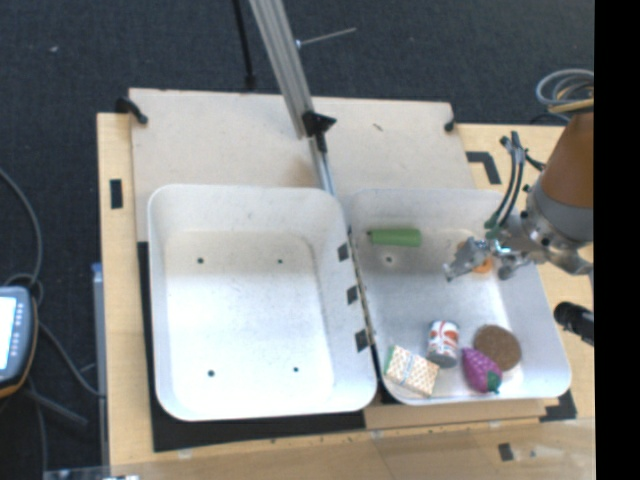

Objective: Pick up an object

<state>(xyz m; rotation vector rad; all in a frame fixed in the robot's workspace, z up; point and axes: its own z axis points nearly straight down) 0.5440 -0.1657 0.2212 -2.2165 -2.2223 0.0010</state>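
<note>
Orange showed as a small patch point(483, 264) right at the gripper point(468, 260), touching or just behind the metal fingers in the upper right part of the right bin point(400, 218); too small and blurred to tell whether it was an object or part of the tool, and whether anything sat between the fingers could not be told. The spread of the fingers could not be told either, the tips blurred into grey metal. The gripper hung over the bin floor, pointing left, with the grey arm point(560, 208) and its orange band reaching in from the right edge. Loose objects lay apart from the gripper: a green bar point(394, 236) lay flat near the bin's upper left, well left of the tool. Along the bin's near wall sat a cluster: a red and white can point(443, 341), a brown round disc point(497, 347) just right of it, a purple grape-like toy point(481, 369) touching the disc's lower left edge, and a checkered tan box point(412, 370) at the lower left corner, just beside the can. The left bin point(250, 303) sat beside the right one, rims touching at the middle. Both bins rested on a tan bench point(290, 133). A metal pole point(285, 58) slanted up from behind the bins.
</note>
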